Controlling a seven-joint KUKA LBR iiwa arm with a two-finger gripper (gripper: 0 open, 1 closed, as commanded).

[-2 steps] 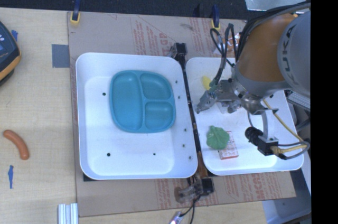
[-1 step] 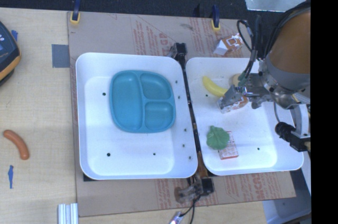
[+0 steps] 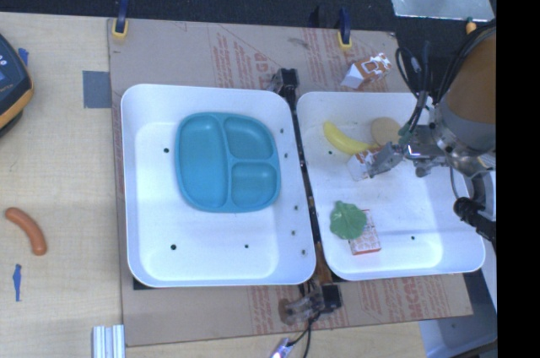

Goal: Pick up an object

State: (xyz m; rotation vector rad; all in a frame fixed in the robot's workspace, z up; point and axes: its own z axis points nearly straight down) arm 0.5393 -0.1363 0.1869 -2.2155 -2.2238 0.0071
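The claw (image 3: 369, 168) sits low in the right bin (image 3: 439, 259), near its middle, just beside the banana's (image 3: 343, 139) lower end; whether it grips anything I cannot tell; the banana lies toward the bin's far left corner, a green toy (image 3: 348, 220) near the left wall; nothing looks lifted yet, so the pick seems still ahead.

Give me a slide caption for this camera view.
Arm's claw low in the right bin beside a banana; blue tray in the left bin.
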